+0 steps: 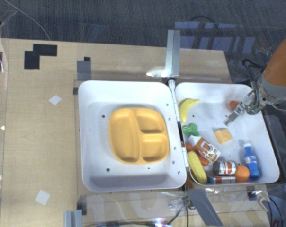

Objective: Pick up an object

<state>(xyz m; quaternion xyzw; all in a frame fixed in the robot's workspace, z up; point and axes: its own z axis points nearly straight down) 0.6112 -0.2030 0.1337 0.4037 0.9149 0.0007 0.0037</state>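
My gripper (233, 114) hangs over the upper right part of the right bin (214, 90), reaching in from the right under the orange-banded wrist (279, 69). A small orange-red item (234, 105) lies just beside its tip, partly hidden by it. A pale yellow cheese block (223, 135) sits a little below the gripper, apart from it. Along the bin's left side lie a banana (188, 107), a green toy (190, 129), a small orange-and-white carton (207, 150) and a corn cob (197, 166).
A can (224, 168), an orange ball (242, 172) and a blue bottle (250, 160) crowd the right bin's front right corner. The left bin (91, 141) holds a yellow divided plate (138, 134). A metal post (173, 51) stands behind the bins' shared wall.
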